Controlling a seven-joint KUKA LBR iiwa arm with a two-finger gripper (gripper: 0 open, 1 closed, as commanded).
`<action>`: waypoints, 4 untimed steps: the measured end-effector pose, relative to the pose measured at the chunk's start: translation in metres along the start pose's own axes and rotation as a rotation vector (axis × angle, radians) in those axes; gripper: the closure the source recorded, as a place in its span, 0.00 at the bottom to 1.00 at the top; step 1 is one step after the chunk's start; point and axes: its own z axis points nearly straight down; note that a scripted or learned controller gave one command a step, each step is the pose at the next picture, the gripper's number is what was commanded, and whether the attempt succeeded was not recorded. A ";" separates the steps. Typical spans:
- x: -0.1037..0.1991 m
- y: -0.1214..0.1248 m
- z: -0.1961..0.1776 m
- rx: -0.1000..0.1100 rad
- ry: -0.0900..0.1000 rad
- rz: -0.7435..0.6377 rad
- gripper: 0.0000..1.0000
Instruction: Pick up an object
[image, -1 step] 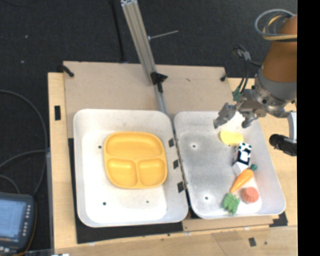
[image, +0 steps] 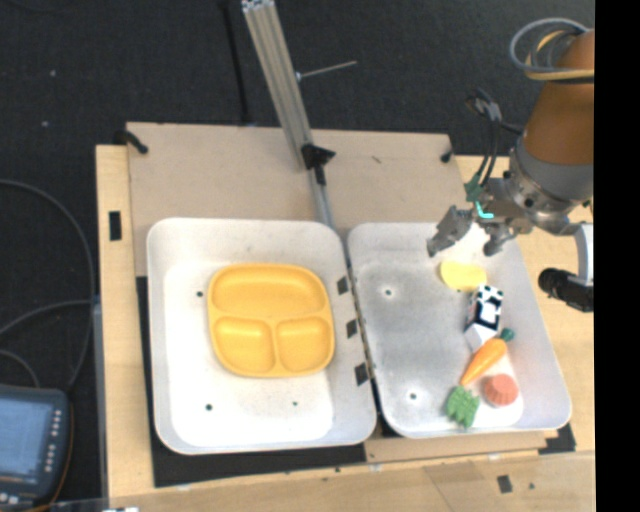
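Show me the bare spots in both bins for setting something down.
Right bin: bare left and centre; crowded along its right side, from yellow piece under the pincer down to carrot. Left bin: bare rim strips around the yellow tray.

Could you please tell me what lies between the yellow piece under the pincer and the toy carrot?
In the camera view, a small black-and-white block lies between the yellow piece and the toy carrot.

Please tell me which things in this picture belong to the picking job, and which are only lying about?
For the job:
- gripper, open above the right bin
- yellow piece just below it
- black-and-white block
- toy carrot
- round orange-red piece

Only lying about:
- yellow divided tray in the left bin
- metal pole
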 end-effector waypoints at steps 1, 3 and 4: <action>0.002 0.006 0.045 0.005 -0.002 0.003 0.00; 0.008 0.006 0.155 0.008 -0.001 0.004 0.00; 0.007 0.008 0.139 -0.001 0.000 0.009 1.00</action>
